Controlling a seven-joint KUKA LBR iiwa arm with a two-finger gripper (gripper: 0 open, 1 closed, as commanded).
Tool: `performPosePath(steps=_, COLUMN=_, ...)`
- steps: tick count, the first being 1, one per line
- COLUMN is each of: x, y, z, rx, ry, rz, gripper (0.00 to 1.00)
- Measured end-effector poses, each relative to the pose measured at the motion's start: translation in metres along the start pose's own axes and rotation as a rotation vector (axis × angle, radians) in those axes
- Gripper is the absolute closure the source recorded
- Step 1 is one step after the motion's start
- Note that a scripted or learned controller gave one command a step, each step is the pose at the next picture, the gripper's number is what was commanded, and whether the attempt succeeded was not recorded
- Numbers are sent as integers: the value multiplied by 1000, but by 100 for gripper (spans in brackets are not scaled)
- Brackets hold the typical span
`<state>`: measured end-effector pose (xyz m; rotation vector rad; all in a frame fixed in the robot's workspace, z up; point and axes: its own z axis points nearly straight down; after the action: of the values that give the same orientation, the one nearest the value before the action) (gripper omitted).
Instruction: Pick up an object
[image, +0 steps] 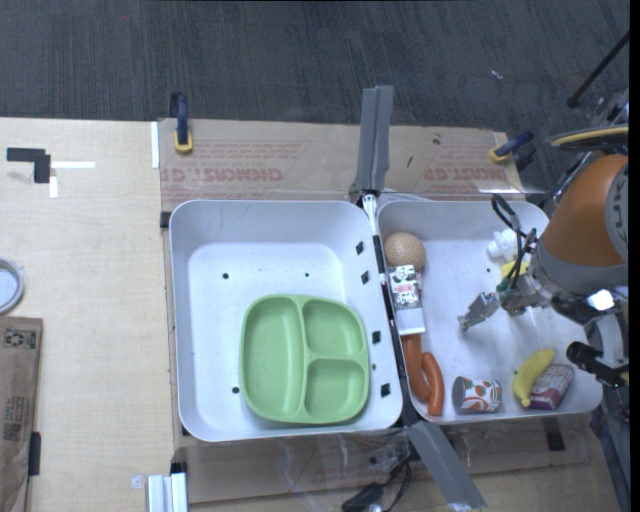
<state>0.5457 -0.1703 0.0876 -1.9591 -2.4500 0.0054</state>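
My gripper (478, 311) hangs low over the bare floor in the middle of the right bin (455, 250), with nothing visibly between its tips. Along that bin's left wall lie a tan egg-shaped ball (404, 249), a white labelled box (406, 298) and an orange-red sausage-like toy (424, 375). A small can (477, 395) lies on its side at the front. A yellow banana (533, 372) rests against a purple packet (552, 388) at the front right. A white object (503, 244) sits at the back, partly behind the arm.
The left bin (260, 250) holds a green divided plate (305, 357). A grey metal bar (376, 140) rises between the bins at the back. The arm's orange band (590, 210) overhangs the right bin's right side. Clamps (181, 135) grip the cardboard behind.
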Motion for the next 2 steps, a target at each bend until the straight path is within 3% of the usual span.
performPosePath(steps=1, x=-14, y=-64, z=0, rx=-1, ry=1, rz=-350, gripper=0)
performPosePath(steps=2, x=-21, y=8, z=0, rx=-2, ry=0, rz=-345, gripper=0)
